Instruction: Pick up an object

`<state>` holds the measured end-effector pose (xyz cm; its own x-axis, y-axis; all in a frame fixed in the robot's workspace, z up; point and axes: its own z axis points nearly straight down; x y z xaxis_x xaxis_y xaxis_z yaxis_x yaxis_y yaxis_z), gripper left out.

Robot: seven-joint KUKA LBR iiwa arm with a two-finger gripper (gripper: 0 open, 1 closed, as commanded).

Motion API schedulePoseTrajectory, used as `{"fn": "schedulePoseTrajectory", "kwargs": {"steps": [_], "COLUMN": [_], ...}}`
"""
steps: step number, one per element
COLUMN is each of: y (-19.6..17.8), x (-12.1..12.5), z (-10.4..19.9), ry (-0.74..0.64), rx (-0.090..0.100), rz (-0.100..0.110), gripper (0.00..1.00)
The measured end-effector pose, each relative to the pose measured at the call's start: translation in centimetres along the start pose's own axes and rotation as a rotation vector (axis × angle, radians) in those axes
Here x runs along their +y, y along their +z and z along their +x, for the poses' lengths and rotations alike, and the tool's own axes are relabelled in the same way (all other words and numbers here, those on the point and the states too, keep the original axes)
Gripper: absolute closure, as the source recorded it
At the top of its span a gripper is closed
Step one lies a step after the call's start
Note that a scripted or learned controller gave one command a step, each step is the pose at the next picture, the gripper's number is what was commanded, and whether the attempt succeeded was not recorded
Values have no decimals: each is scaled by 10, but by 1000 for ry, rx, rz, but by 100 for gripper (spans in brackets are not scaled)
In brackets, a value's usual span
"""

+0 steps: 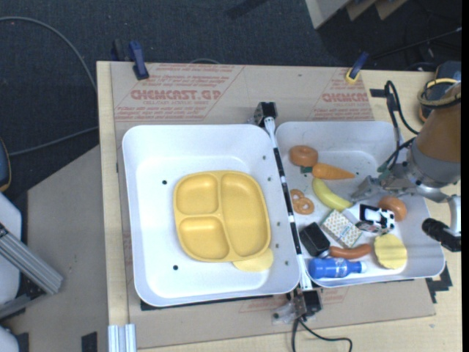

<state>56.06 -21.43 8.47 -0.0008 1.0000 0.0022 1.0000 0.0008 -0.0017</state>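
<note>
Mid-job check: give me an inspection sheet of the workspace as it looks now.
Surface: bench bears left bin and right bin.
Job's things: banana, carrot, blue bottle, sausage in right bin.
Clutter: yellow divided tray in left bin.
Grippers: gripper low over right bin; nothing seen between fingers.
Cables: black cable by arm; grey cable on floor.
Surroundings: dark carpet.

Yellow tray (220,217) in left bin (146,196)
</note>
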Motion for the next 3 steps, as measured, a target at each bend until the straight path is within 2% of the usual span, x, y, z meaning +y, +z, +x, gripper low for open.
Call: {"fn": "schedulePoseTrajectory", "kwargs": {"steps": [1, 2, 3], "y": [0, 1, -15], "x": [70, 12, 101], "z": [63, 95, 100], "ry": [-1, 1, 0], "rx": [-1, -1, -2], "rz": [-3, 0, -3], "gripper": [0, 0, 0]}}
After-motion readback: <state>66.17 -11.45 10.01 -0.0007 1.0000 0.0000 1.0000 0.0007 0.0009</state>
